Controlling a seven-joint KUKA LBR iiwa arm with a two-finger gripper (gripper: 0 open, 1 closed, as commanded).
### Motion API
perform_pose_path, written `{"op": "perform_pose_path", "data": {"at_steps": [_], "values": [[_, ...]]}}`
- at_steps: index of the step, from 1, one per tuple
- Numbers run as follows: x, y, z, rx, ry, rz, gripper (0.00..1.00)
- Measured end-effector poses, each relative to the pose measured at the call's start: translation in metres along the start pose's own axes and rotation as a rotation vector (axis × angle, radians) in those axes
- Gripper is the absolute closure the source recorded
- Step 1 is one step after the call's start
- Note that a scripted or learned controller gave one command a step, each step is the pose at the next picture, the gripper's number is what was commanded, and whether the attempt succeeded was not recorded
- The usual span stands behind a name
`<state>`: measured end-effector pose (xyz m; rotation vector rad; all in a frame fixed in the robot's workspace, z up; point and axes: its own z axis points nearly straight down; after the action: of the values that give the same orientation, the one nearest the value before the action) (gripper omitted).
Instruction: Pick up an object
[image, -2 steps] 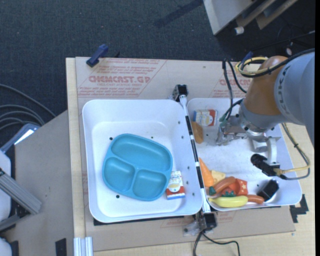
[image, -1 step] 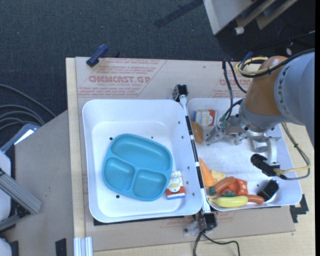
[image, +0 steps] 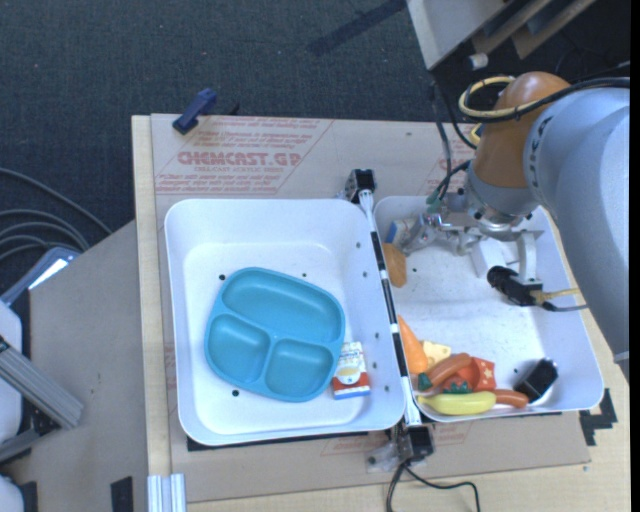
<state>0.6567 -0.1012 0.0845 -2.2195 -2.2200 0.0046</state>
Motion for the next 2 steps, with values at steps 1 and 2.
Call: {"op": "perform_pose_path", "data": {"at_steps": [1,2], "values": [[0.0081,-0.0436,0.0003,-0.001,0.001,0.001,0.00],[0.0082,-0.0433,-0.0097,-0.002,0.001,0.002,1.00]]}}
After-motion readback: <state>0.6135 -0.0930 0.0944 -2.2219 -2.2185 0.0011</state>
